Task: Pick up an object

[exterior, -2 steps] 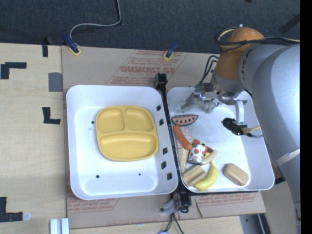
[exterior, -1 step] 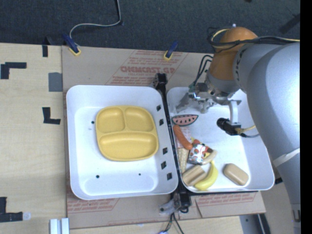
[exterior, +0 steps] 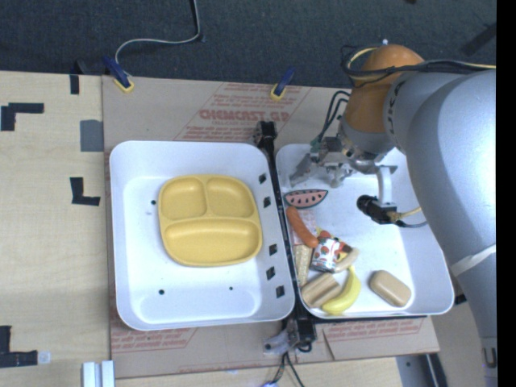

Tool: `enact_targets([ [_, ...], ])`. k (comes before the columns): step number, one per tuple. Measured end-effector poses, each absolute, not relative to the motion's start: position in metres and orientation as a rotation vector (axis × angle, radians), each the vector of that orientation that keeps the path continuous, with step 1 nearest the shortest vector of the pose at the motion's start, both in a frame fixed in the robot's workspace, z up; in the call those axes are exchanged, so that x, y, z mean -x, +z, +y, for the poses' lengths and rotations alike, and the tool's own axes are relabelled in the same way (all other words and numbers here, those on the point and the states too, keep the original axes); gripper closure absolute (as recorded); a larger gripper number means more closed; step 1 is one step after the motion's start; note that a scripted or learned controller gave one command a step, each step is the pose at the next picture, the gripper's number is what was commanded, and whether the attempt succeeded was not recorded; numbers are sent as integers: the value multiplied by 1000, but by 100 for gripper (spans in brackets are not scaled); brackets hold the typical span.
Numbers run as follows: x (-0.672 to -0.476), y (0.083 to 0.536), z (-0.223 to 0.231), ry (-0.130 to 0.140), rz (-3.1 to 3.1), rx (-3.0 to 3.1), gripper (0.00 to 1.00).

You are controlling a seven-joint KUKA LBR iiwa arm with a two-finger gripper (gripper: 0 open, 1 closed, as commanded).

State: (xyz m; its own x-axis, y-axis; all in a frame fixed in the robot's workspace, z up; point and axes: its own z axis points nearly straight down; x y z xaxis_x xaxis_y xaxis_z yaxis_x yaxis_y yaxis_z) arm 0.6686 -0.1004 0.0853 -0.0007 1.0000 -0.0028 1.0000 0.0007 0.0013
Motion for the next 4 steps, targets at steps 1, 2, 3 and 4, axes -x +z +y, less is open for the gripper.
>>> enact_targets([
  [1,-669,96,-100,0,2220,-2217,100],
  [2,-669,96,-100,0,2220,-2217,0],
  [3,-669,86,-120,-1,2222,-2219,0],
  [4,-669,85,-96,0,2221,-2219,0],
])
